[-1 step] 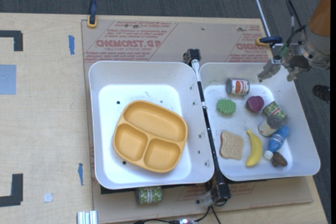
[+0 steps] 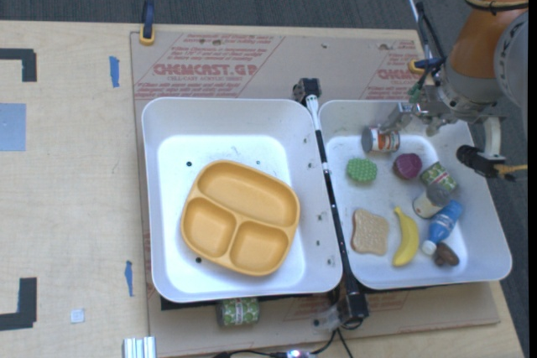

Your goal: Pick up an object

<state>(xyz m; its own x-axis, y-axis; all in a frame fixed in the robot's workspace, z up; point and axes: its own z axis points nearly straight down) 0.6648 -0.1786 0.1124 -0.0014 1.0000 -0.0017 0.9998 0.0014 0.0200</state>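
Reaching in at the far right corner of the right bin, the arm looks to be at the approach step, with nothing lifted yet.

Arm: grey metal links with a glossy orange band [image 2: 491, 17], bent over the right bin's far right corner.
Left bin [image 2: 159, 138]: shallow white plastic with rounded corners, carrying a smooth yellow tray.
Right bin [image 2: 495, 251]: same white plastic, holding all the loose objects.
Divided tray [image 2: 241, 218]: yellow, three compartments, sitting mid-bin.
Gripper [image 2: 417, 106]: low at the right bin's far edge, just beside the small can; whether its fingers are spread or closed I cannot tell.
Banana [image 2: 407, 236]: curved, smooth yellow, near the bin's near edge.
Bread slice [image 2: 370, 231]: flat, tan, speckled, beside the banana toward the bin's left wall.
Bottle [image 2: 442, 224]: clear with blue label, lying tilted near the right wall.
Small can [image 2: 383, 139]: cylindrical, on its side at the far edge; judged the likeliest target.
Green disc [image 2: 362, 171]: round, bumpy texture.
Magenta piece [image 2: 409, 166]: rounded, matte.
Next move: probably a descent centred on the can, whose round side may roll.
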